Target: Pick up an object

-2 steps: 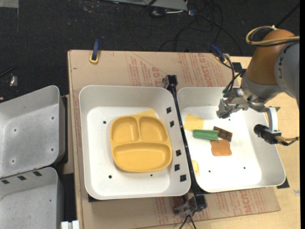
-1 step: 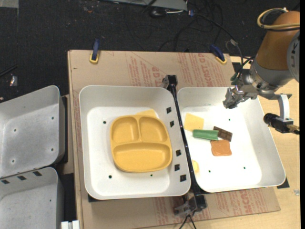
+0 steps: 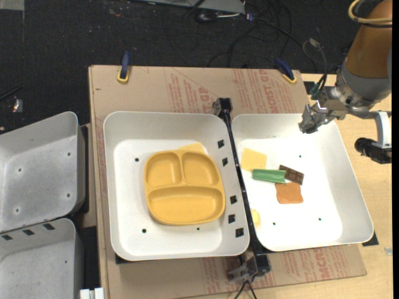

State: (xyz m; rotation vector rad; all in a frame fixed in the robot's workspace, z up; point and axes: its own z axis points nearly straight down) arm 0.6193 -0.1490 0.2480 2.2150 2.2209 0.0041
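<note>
The claw [image 3: 310,124] hangs over the far right corner of the right bin [image 3: 349,185], close to that bin's back rim, at the end of the grey arm [image 3: 368,61] that comes in from the right. Whether it is released or clenched cannot be told at this angle, and nothing shows between its tips.

The loose things lie in a small cluster near the middle of the right bin, well apart from the claw. A green stick [image 3: 269,175] lies flat with its long axis running nearly left to right, its right end tipped slightly toward the near side. Its right end meets a dark brown block [image 3: 292,174], whose long axis slants from upper left to lower right. Just below these two sits an orange-brown piece [image 3: 289,194], roughly square, touching or almost touching the brown block. A pale yellow flat square [image 3: 253,159] lies up and to the left of the green stick, near the divider between the bins. A small yellow bit [image 3: 255,217] sits against the left wall of the right bin, nearer the front.

Bare white floor lies to the right of and in front of the cluster, up to the bin's right and near walls, and also between the cluster and the claw.

The left bin [image 3: 124,167] holds a yellow compartment tray [image 3: 184,187] in its middle. Both bins rest on a cardboard-covered table [image 3: 187,86].
</note>
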